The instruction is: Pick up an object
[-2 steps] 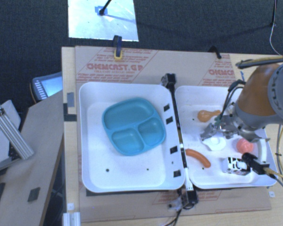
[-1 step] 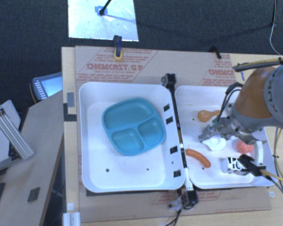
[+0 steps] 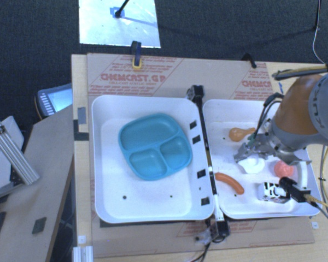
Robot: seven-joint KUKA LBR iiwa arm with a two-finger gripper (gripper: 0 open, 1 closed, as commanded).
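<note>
Two white bins: left carries a blue divided tray. Right bin's middle holds a small white object, judged light, rigid, graspable across its width. Gripper sits over it; grip state cannot be told.

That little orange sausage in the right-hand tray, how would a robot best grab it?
Probably from straight above, fingers closing across the middle of the sausage. It lies flat and slanted on the tray floor with bare space along both long sides, and its narrow width should fit between the fingers.
</note>
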